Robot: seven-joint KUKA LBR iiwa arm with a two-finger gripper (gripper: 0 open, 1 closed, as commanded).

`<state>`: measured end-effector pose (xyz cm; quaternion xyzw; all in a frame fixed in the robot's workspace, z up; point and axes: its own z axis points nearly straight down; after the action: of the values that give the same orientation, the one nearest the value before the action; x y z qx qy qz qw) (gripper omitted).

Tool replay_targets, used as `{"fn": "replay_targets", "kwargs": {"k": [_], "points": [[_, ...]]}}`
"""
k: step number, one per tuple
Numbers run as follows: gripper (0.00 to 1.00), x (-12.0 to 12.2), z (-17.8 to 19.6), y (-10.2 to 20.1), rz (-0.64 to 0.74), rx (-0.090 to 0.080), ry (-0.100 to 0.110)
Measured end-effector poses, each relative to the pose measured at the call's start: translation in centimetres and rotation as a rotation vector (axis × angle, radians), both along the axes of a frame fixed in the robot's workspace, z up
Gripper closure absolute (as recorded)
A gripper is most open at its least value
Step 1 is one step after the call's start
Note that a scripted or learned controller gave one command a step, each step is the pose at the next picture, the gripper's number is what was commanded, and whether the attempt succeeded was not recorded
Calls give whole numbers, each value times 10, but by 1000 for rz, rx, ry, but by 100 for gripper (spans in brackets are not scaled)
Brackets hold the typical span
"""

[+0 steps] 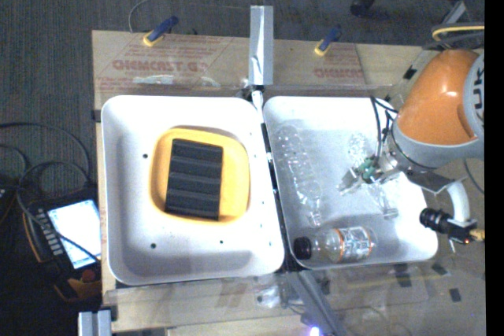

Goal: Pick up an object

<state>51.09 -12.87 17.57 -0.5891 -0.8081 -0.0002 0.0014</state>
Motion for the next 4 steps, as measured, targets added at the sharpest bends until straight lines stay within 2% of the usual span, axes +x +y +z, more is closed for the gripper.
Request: {"fn": "replay_targets", "kwargs": {"k": [1, 2, 3, 4], "points": [[0, 22, -9, -28, -139, -1, -1], [0, -27, 21, 9, -144, 0, 1], [0, 16, 20, -87, -622, -7, 1], [0, 21, 71, -3, -577, -4, 0]]}}
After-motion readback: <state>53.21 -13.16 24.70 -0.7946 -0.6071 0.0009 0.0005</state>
